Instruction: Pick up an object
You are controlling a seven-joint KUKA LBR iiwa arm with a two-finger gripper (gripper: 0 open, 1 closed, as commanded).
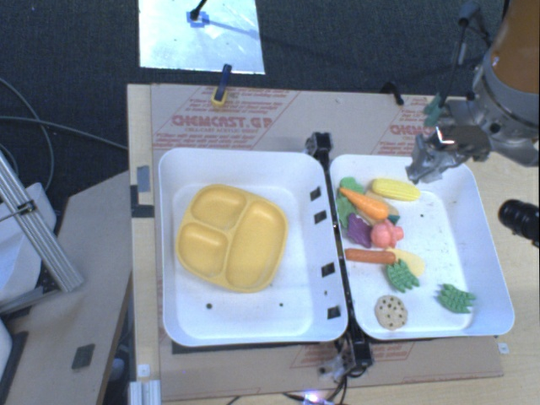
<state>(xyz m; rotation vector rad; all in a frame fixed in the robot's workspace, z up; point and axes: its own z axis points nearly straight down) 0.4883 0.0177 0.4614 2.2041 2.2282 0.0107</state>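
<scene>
The right bin (472,226) holds toy food: a yellow corn cob (395,190), an orange carrot (364,202), a purple piece (359,229), a pink piece (386,234), an orange-red sausage (369,256), a green leafy piece (403,275), another green piece (456,297) and a cookie (391,311). My gripper (426,167) hangs over the bin's far edge, just right of the corn cob and above it. Nothing shows between its fingers.
The left bin (181,310) carries a yellow divided plate (231,236). A black hinge strip (333,243) runs between the bins. A blue and yellow tool (222,86) lies on the board behind the bins, below a shiny metal sheet (200,24).
</scene>
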